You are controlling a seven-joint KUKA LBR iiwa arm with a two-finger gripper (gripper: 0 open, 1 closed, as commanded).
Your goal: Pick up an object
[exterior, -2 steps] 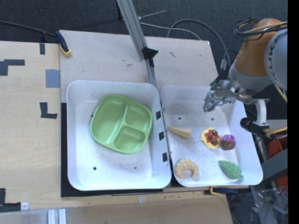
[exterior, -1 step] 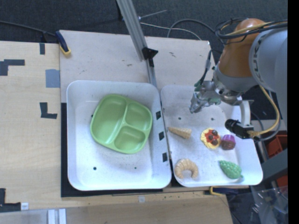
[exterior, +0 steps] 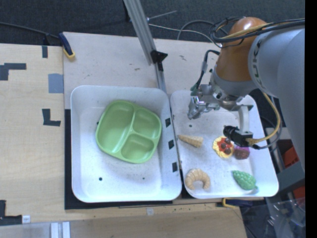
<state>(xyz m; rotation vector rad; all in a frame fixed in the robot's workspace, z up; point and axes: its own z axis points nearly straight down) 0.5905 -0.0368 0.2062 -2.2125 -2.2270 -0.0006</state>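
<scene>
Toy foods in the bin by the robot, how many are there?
4: cone mid-left, pizza mid-right with something dark beside it, croissant front-left, green piece front-right. The arm may hide more.

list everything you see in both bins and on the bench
divided plate: 1, light green, in the left bin
left bin: 1, white, on the bench
right bin: 1, white, beside the left bin
cone-shaped toy: 1, tan, right bin, near its left wall
croissant toy: 1, tan, right bin, front left
leafy toy: 1, green, right bin, front right
tart toy: 1, yellow with red, right bin, middle
clamp: 1, blue and yellow, bench's far left
arm: 1, grey and orange
hand: 1, metal, above the right bin's far end
</scene>
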